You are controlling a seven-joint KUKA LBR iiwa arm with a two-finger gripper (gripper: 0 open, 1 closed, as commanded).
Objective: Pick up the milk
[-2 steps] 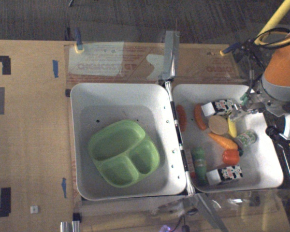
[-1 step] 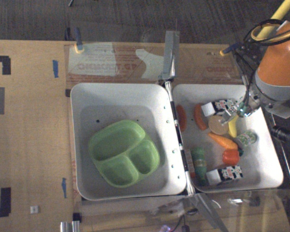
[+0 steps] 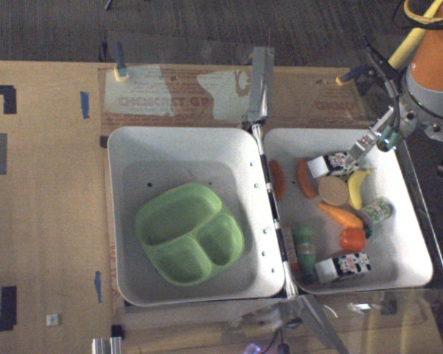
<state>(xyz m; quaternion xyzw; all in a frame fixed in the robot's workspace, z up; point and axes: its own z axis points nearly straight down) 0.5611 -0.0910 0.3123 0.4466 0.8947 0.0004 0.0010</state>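
Note:
Two small milk cartons with black-and-white cow patches lie in the right bin (image 3: 417, 268). One milk carton (image 3: 327, 164) is near the bin's back, the other milk carton (image 3: 344, 265) at its front. My gripper (image 3: 356, 152) reaches down from the upper right, and its tip sits right at the right end of the back carton. The tip overlaps that carton's edge, so I cannot make out whether anything is held. The orange-banded arm (image 3: 434, 57) stands above the bin's back right corner.
Around the back carton lie two red sausages (image 3: 277, 179), a tan disc (image 3: 333, 191), a banana (image 3: 356, 188), a carrot (image 3: 341, 214), a small can (image 3: 376, 211), an orange pepper (image 3: 352, 239) and a green bottle (image 3: 304, 245). The left bin (image 3: 133, 153) holds a green divided plate (image 3: 190, 233).

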